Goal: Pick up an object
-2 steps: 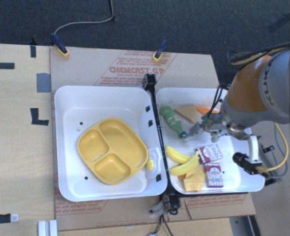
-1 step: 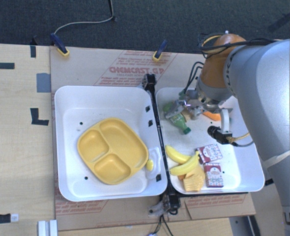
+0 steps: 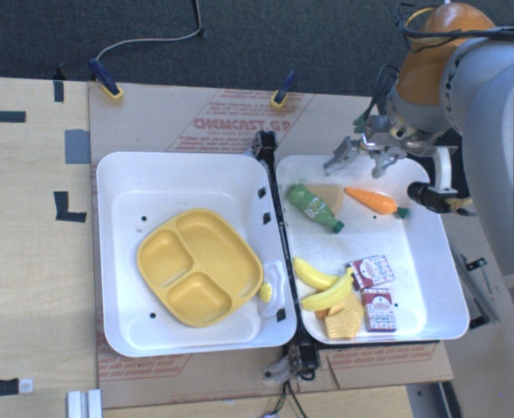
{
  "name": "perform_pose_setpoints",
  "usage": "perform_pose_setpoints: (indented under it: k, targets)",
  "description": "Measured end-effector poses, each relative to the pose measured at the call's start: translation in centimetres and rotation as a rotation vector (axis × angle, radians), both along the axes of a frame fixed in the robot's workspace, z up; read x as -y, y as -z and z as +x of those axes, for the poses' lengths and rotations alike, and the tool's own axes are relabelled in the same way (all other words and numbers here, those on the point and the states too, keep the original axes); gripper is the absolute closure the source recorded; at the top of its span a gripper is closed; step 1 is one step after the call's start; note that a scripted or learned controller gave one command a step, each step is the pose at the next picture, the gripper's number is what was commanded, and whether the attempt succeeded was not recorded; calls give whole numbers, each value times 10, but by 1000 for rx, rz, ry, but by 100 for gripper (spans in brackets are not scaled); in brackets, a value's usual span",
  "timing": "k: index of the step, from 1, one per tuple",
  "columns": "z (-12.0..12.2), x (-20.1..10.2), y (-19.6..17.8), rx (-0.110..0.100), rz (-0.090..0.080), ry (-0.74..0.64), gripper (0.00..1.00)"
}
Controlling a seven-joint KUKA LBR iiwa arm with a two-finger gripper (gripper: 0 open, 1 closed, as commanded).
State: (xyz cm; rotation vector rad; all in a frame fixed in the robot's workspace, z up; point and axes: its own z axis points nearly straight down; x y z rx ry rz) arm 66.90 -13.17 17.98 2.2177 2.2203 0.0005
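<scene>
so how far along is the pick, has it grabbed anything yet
Nothing looks picked yet. The two-finger gripper is open with nothing between its fingers, above the far edge of the right white bin. The orange toy carrot and green plastic bottle lie nearest. Descending, closing and lifting remain.

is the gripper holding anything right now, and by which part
Nothing is held. The gripper hangs open over the far edge of the right bin, above the carrot, with nothing between its jaws.
</scene>
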Motion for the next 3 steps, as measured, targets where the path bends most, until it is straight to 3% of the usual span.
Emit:
perform_pose_setpoints:
  k: [1,2,3]
  targets:
    - [-35,-13,37,-5,2,0,0]
    - [-40,-24,86,-6,2,1,0]
    - [-13,-10,95,-7,4,-1,0]
